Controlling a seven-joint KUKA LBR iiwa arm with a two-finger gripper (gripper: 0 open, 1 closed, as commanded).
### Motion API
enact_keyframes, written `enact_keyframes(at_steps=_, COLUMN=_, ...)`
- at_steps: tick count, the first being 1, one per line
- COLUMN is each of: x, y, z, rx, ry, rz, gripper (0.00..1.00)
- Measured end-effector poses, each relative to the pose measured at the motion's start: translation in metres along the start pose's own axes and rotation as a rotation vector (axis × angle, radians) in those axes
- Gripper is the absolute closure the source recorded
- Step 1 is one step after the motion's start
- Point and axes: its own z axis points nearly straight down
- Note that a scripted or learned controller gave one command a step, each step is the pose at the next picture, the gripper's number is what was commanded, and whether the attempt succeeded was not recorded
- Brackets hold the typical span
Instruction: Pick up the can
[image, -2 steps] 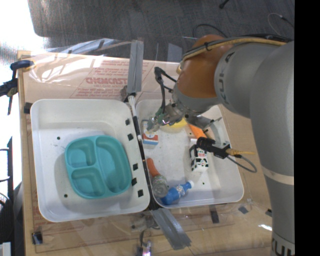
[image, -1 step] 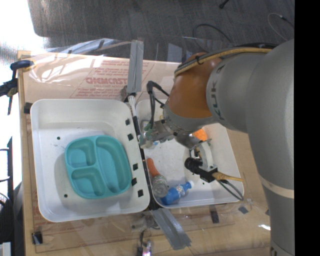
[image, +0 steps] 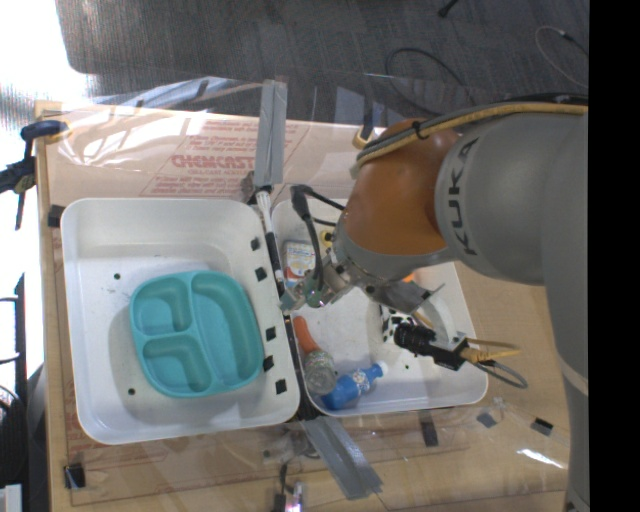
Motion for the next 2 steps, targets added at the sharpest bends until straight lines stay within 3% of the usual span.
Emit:
enact_keyframes(at_steps=1, x=-0.017, y=-0.028, z=0.023, rx=-0.002, ry=-0.001, rz=-0.074, gripper=1.00)
enact_keyframes(at_steps=2, x=0.025, y=-0.027, z=0.014, rx=-0.001, ry=-0.001, rz=-0.538, gripper=1.00)
